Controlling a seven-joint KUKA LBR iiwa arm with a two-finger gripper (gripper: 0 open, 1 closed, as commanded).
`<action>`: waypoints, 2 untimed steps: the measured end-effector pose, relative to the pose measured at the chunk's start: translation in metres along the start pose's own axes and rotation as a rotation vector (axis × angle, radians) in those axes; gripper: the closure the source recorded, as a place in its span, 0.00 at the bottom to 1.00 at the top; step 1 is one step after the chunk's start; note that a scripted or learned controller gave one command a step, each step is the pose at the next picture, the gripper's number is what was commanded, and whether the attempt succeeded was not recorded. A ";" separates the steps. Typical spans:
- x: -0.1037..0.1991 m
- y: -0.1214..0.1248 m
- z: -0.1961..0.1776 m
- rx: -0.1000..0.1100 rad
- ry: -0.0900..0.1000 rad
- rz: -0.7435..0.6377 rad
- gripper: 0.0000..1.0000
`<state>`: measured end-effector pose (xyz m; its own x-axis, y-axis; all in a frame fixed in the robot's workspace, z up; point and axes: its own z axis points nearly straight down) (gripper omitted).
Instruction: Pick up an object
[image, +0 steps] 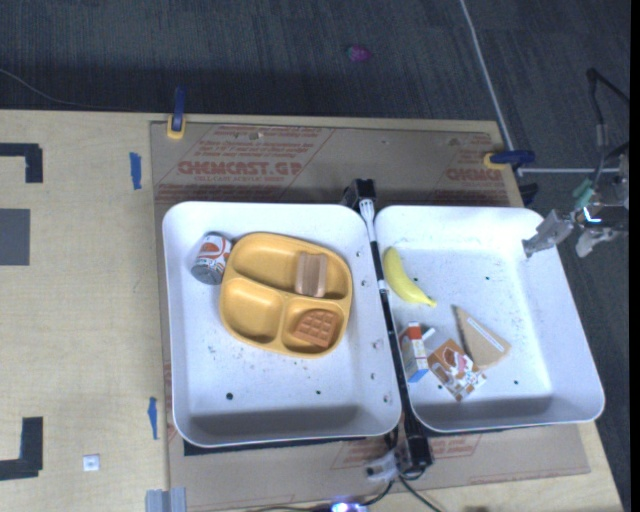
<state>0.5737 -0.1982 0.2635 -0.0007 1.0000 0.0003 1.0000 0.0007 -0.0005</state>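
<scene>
- From the overhead camera I take the right bin (560, 300) as my landmark. The gripper (560, 228) hangs at that bin's far right corner, just over the rim, well clear of everything inside.
- I cannot tell from this view whether the claw is released or clenched; it is small and blurred, and nothing shows between its tips, so I treat it as carrying nothing.
- Candidates in the right bin: a banana (405, 279) by the near-left wall, close to the divider; a small bottle (414, 350) lower down against the same wall; a snack packet (454, 366) just beside the bottle; and a tan wedge (483, 337) touching the packet's upper right side.
- The left bin (190, 330) holds a yellow tray (250, 300) with a can (209, 258) at its upper left, farther from the claw.
- My judgement: the banana is the best target, since it lies alone with bare floor on its right side. I would come down across its narrow width near the middle, keeping the tips off the divider wall.
- The packet, bottle and wedge crowd each other, so a grab there risks nudging a neighbour or closing on two things.
</scene>
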 end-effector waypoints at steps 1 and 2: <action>0.051 -0.081 0.102 0.001 0.000 0.001 0.00; 0.076 -0.085 0.153 -0.018 -0.003 0.002 0.00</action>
<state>0.4883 -0.1223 0.1110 0.0013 1.0000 -0.0025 0.9999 -0.0012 0.0173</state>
